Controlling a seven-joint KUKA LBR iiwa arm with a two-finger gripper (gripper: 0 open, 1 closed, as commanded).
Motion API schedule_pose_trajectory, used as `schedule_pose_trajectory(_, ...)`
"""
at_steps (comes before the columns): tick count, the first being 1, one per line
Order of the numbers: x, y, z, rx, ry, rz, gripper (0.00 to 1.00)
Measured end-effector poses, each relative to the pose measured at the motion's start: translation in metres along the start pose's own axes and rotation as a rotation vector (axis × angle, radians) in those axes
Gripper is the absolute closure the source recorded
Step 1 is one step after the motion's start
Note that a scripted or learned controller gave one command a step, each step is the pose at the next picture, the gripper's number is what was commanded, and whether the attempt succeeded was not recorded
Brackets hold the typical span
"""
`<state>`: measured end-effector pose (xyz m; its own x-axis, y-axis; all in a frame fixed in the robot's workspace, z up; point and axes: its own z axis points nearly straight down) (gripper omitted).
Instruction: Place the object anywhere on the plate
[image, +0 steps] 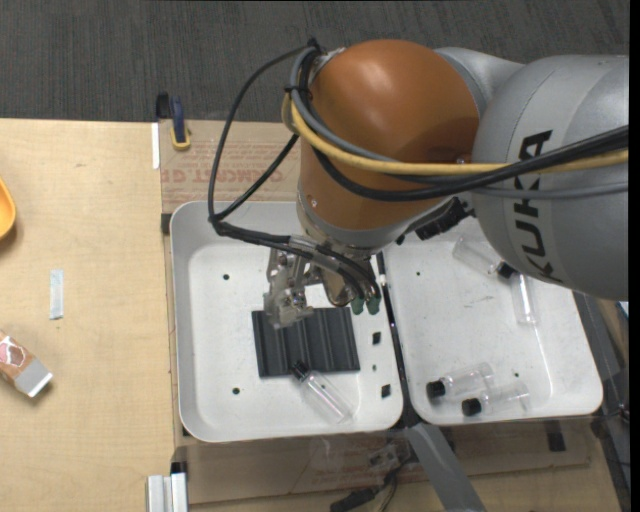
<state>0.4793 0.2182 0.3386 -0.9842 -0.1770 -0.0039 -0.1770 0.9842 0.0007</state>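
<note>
Grey KUKA arm (560, 170), glossy orange band (390, 110), looping black and yellow cables (330, 150).

wood bench (90, 210), 2 white bins (200, 400) side by side

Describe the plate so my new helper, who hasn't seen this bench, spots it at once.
Start at the left white bin. On its floor lies a dark ribbed rectangular plate, just under the end effector. It is the bin's one flat dark slab; the clear vial at its lower edge is see-through.

We see a robotics lab: a KUKA arm (540, 150), white bins (190, 330), clear vials (470, 390) on a bench (80, 250).
</note>
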Motion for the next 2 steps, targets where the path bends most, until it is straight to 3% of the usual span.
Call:
schedule_pose_trajectory(1,-0.0099,0.0080,0.0732,0.001,0.004,0.153,1.00)
schedule_pose_trajectory(2,-0.0099,0.0079,0.0731,0.001,0.004,0.153,0.00)
